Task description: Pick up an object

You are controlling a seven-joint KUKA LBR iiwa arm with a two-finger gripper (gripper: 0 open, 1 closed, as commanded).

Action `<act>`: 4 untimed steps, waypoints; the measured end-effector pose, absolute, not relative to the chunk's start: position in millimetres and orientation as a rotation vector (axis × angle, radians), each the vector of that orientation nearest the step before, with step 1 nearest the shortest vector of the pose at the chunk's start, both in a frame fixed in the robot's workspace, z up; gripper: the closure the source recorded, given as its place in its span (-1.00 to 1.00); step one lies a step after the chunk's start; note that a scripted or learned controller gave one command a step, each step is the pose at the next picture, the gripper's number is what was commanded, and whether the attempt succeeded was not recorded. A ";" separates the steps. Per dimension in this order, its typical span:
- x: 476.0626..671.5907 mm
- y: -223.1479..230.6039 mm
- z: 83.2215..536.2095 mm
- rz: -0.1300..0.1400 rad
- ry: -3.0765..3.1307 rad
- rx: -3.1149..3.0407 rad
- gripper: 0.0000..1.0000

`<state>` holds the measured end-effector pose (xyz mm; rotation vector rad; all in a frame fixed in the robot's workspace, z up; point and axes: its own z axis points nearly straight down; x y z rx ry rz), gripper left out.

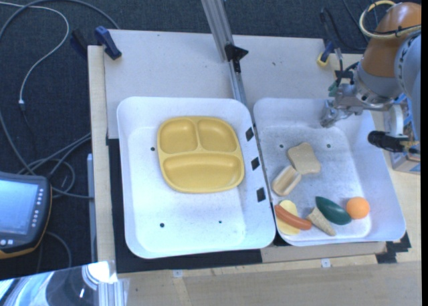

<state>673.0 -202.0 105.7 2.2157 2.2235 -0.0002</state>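
Bench [167, 64]: two bins [134, 184], one tray [199, 153].

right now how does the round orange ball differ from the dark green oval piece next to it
The round orange ball is bright, compact and evenly round; the dark green oval piece is darker, longer and lies at a slant. The ball lies nearer the right bin's right wall; the green piece lies against a tan wedge. Both lie at that bin's near end.

Toy foods [314, 191] in right bin [378, 164]
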 end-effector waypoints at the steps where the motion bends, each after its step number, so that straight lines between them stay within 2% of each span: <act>1: 666.8 -197.7 155.6 0.005 2.218 2.217 1.00; 3: 675.1 -193.7 269.3 0.007 2.218 2.214 1.00; 4: 666.2 -147.3 273.9 0.002 2.229 2.216 1.00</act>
